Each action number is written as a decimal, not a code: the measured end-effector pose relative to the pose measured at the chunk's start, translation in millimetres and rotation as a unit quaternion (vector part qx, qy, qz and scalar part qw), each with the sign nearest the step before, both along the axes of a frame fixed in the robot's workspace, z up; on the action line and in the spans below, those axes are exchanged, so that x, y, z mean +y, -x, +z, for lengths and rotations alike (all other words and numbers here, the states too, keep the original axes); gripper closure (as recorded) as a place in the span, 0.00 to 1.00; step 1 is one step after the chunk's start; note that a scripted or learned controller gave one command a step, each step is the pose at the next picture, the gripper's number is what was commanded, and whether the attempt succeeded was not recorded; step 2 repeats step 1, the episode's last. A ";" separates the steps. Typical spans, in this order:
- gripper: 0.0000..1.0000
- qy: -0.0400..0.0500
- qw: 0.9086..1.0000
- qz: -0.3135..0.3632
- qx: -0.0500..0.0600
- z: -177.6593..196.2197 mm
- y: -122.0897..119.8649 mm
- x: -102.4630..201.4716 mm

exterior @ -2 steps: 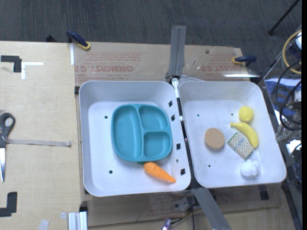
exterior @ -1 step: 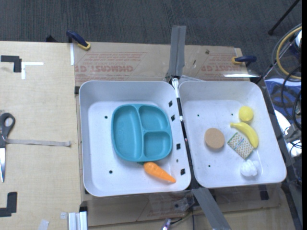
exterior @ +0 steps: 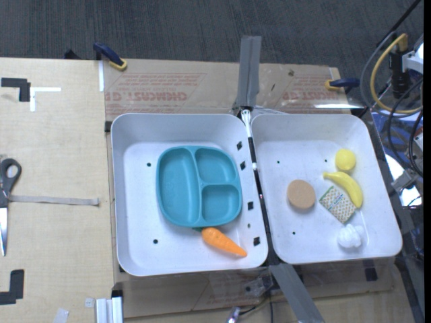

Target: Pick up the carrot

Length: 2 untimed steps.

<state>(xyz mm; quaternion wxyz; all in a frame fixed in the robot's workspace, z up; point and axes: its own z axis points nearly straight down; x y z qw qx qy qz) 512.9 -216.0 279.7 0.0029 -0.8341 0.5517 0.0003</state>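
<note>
The orange carrot (exterior: 223,242) lies on its side on the floor of the left white bin (exterior: 128,200), near the bin's front wall and right of the middle. Its thick end points left and its thin tip points right. It rests just below the front edge of a teal divided plate (exterior: 199,185), touching or almost touching it.
The right bin (exterior: 269,200) holds a tan round disc (exterior: 301,195), a yellow lemon (exterior: 345,159), a banana (exterior: 346,186), a patterned packet (exterior: 337,204) and a small white lump (exterior: 349,237). Scissors (exterior: 7,194) lie on the bench at far left. Cables (exterior: 394,66) hang at the right.
</note>
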 end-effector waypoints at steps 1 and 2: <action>1.00 0.000 0.983 0.183 0.000 -11.2 6.1 18.0; 1.00 0.000 0.983 0.183 0.000 -11.2 6.1 18.0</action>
